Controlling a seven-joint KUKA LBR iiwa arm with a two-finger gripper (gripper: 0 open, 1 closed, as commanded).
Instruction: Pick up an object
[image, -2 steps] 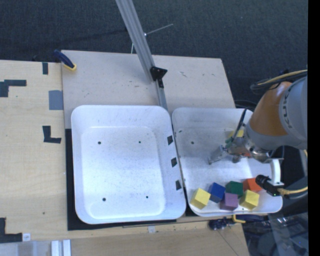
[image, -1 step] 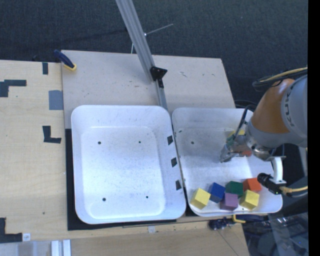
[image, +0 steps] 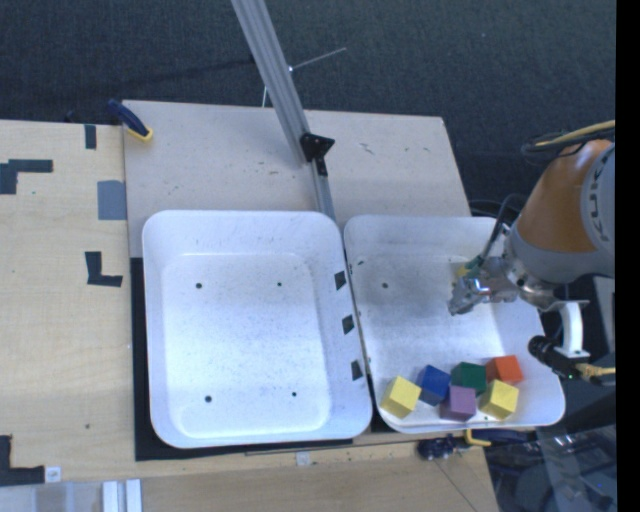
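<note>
Blocks (image: 460, 388) sit clustered at the right bin's (image: 400, 270) near edge, well apart from the gripper (image: 463, 298) above; I can't tell its jaws' spread.

blocks (image: 458, 388) crowd near rim, rest open

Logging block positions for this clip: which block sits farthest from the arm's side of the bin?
The yellow block at the left end of the cluster; the blue block and the others lie further right.
</note>
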